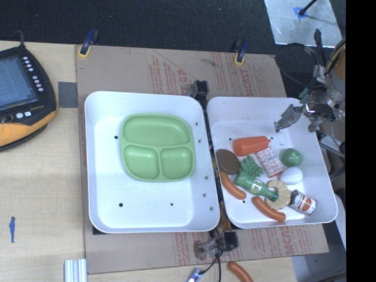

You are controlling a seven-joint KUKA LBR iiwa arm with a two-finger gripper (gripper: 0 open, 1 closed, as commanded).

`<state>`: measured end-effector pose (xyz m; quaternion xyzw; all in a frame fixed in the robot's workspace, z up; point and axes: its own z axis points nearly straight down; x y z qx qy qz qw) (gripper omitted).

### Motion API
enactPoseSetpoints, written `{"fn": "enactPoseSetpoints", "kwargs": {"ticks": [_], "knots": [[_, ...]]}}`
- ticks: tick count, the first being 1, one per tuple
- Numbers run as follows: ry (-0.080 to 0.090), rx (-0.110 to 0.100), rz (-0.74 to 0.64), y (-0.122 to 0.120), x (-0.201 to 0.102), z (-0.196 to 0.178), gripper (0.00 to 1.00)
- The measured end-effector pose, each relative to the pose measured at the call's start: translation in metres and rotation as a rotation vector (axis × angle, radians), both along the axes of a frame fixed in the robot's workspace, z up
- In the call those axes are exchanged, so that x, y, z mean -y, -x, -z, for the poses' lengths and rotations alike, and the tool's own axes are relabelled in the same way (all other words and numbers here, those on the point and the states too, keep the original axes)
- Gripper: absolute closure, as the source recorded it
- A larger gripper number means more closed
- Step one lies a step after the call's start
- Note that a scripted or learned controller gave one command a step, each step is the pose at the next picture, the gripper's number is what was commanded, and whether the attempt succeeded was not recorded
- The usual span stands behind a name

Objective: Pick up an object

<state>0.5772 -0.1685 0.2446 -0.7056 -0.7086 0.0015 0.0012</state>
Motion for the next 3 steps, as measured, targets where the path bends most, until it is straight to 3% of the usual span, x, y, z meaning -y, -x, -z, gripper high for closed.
{"fn": "enactPoseSetpoints", "kwargs": {"ticks": [1, 2, 3], "knots": [[0.001, 0.012, 0.001, -0.005, -0.037, 0.128, 0.0], [0.004, 0.009, -0.002, 0.057, -0.036, 0.15, 0.0], [0.009, 0.011, -0.006, 0.057, -0.033, 0.139, 1.0]]}}
